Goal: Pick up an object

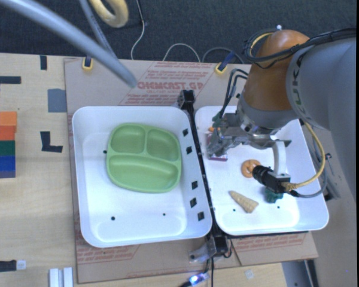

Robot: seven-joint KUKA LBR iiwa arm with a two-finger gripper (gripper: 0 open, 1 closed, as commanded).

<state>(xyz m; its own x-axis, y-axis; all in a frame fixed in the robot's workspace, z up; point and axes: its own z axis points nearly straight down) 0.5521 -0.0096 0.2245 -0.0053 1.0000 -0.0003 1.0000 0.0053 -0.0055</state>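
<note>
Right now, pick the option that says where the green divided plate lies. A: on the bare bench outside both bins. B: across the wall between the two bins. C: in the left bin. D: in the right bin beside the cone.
C: the green divided plate lies flat inside the left bin, while the cone is in the right bin under the arm.

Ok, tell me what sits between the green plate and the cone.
The camera view shows the bins' adjoining walls between the green divided plate and the cone.
</note>
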